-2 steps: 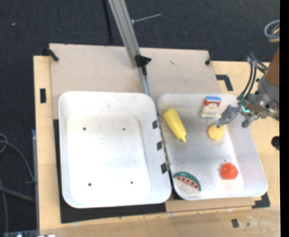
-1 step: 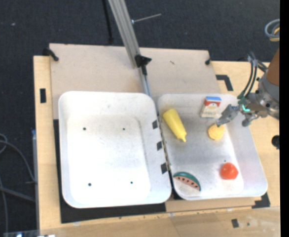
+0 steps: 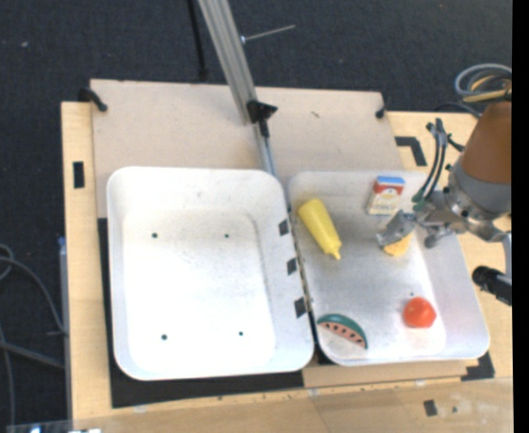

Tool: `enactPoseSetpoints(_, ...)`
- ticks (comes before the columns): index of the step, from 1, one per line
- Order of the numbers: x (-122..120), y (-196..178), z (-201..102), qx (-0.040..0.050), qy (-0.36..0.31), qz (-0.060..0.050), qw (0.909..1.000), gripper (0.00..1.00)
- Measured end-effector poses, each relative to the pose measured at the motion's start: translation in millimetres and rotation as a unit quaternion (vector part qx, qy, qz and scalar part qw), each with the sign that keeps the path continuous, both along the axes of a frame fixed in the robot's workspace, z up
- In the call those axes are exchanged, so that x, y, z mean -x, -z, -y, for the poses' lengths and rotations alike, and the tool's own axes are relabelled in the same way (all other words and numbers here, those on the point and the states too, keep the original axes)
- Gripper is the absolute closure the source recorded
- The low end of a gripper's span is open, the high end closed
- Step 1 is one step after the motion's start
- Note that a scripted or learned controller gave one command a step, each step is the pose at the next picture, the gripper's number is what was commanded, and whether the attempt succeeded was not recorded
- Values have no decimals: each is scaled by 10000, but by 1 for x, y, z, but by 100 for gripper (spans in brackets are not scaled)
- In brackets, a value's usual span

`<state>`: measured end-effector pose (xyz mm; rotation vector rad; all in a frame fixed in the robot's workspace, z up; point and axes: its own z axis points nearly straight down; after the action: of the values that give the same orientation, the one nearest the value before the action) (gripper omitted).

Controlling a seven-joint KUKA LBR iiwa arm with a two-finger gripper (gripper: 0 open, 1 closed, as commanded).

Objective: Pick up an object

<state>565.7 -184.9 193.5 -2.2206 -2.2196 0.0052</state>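
Over the right bin's [image 3: 459, 327] upper right part: my gripper [image 3: 400, 233], low and just above a small yellow piece [image 3: 397, 246] that lies partly under its tip; whether my fingers are spread or closed I cannot tell from this slant, and nothing is plainly held. Just beside, toward the far wall: a small carton [image 3: 386, 195] with a red-and-blue top, near enough to be knocked. Further left: yellow squeeze bottle [image 3: 320, 226], lying on its side, well apart. Near front wall: red tomato-like ball [image 3: 419, 313] and a watermelon slice [image 3: 343, 330] at the corner. Left bin [image 3: 129, 197]: two-level floor. Handling note, as judgement: centre over the yellow piece, descend straight, close evenly, lift slowly; keep clear of the carton and bin wall.
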Motion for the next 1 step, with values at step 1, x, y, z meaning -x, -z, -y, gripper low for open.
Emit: enactPoseSetpoints(1,-1,62,-2,1,10,-5,10000,0)
